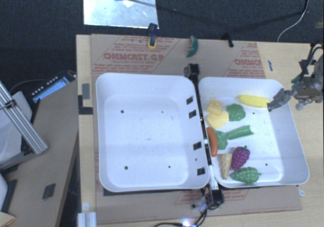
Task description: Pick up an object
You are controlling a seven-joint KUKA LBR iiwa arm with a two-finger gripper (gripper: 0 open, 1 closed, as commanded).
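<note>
Gripper [281,98] reaches in from the right, hanging at the upper right edge of the right bin [298,163], just beside the yellow corn [254,100]; its opening cannot be told. Toy foods lie along that bin's left half: broccoli [235,112], a carrot [212,141], purple grapes [240,156] and green grapes [245,175].

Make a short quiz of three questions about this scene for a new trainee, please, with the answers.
1. True or false: the toy foods lie in the right bin.
2. Which item lies closest to the gripper? A) yellow corn B) purple grapes C) orange carrot
3. What colour is the grape bunch at the bin's front edge?

Key: 1 true; 2 A; 3 green.
</note>
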